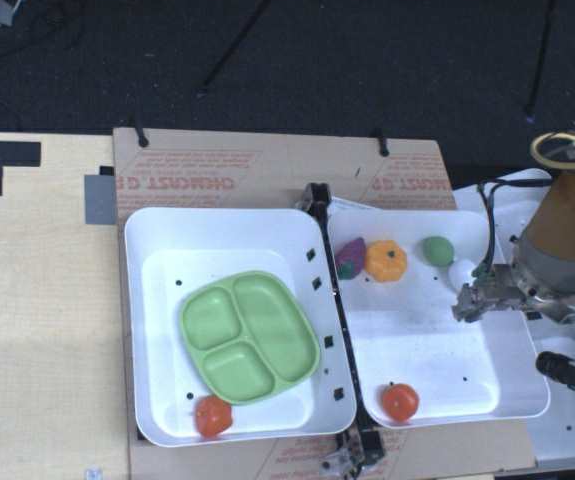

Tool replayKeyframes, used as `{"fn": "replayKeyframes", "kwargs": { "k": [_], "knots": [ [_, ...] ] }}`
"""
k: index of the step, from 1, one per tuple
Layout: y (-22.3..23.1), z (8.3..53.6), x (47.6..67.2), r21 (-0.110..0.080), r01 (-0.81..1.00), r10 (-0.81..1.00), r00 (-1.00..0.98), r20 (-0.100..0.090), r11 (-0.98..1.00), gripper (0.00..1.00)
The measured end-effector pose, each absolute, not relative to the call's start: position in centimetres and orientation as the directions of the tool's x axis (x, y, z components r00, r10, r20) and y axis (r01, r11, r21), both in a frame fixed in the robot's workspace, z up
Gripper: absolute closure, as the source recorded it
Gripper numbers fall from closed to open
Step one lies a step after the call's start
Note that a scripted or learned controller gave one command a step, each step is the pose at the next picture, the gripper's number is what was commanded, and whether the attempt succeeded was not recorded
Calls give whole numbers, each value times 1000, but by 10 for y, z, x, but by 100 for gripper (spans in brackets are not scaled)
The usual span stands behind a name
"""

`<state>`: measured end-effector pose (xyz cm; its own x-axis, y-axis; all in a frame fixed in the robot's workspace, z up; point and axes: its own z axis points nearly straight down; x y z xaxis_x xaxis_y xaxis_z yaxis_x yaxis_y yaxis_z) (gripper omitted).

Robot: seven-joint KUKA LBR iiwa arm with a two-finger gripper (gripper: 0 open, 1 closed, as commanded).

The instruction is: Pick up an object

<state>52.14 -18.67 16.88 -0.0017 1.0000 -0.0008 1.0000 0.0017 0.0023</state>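
My gripper hangs over the right edge of the right bin, reaching in from the right on the grey arm with its orange band. Along the far side of that bin lie a purple object, an orange pepper-like object and a green ball-like object. The green one is the closest to the gripper, up and to its left, and apart from it. A red tomato rests by the near wall of the right bin. Nothing shows in the gripper.
The left bin holds a green divided plate and a second red tomato at its near corner. A black divider separates the bins. Cardboard lies under both, and a black cable loops beside the arm.
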Motion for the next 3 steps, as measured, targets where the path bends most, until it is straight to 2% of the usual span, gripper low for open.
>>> {"fn": "replayKeyframes", "kwargs": {
  "k": [2,3],
  "knots": [
    [-183,252,518,2,1000,1000,-1,-1,1,100],
    [-131,257,529,-1,1000,1000,-5,2,5,100]
  ]
}}
